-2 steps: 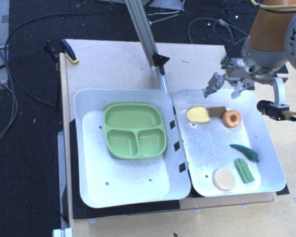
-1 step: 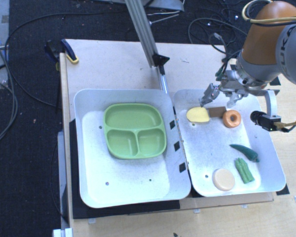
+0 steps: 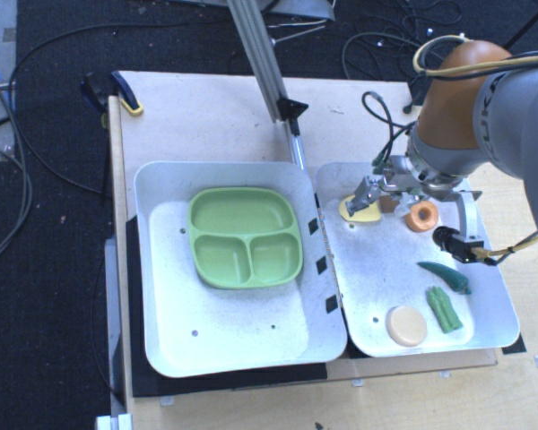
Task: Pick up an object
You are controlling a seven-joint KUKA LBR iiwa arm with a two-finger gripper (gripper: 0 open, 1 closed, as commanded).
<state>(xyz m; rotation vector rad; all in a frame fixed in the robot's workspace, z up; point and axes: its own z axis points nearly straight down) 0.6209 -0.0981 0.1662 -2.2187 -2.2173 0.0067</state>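
My gripper (image 3: 369,195) is low in the right bin (image 3: 359,267), at its far left part. Its tips sit right over a yellow banana-like piece (image 3: 362,211) that pokes out beneath them. An orange ring-shaped piece (image 3: 421,217) lies just to the right of the gripper. Further forward in the same bin are a dark green pepper-like piece (image 3: 446,276), a light green ridged piece (image 3: 445,310) and a round cream disc (image 3: 406,324). I cannot see whether anything is between the fingers.
The left bin (image 3: 161,330) holds a light green divided plate (image 3: 247,236). A slanted metal pole (image 3: 262,52) crosses above the bench's back edge. Black clips (image 3: 324,264) sit along the seam between the bins. Cables trail from the arm's wrist (image 3: 466,245).
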